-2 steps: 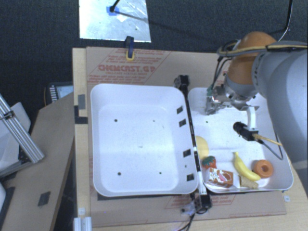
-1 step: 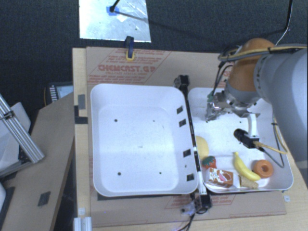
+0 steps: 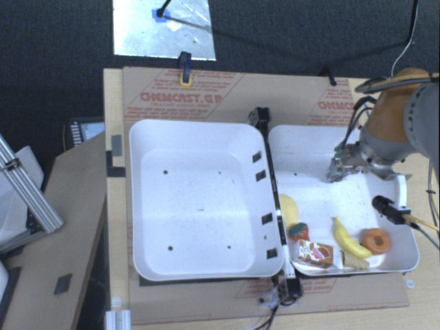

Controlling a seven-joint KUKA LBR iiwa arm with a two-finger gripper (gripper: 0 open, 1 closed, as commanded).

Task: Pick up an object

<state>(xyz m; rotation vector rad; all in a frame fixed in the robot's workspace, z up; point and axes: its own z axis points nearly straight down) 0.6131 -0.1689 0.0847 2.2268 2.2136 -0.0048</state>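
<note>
Gripper (image 3: pixel 339 170) sits low over the right bin (image 3: pixel 313 139), near its back-right part, reached in from the right on the grey arm (image 3: pixel 426 126) with the orange band (image 3: pixel 393 108). Can't tell how the gripper is set from this angle, and nothing visible in it.

All objects are bunched at the right bin's front edge, well apart from the gripper:
- banana (image 3: pixel 349 238), lying diagonally, front-centre of the bin
- orange ring (image 3: pixel 376 240), just right of the banana, near touching its lower end
- small printed pack (image 3: pixel 315 254), left of the banana, against the front wall
- red-and-green item (image 3: pixel 298 232), just behind the pack
- pale yellow piece (image 3: pixel 288 210), behind that, hard against the bin's left wall

Left bin (image 3: pixel 148 143) shares the divider with the right bin. Both sit on a brown sheet (image 3: pixel 206 91) printed in red.
</note>
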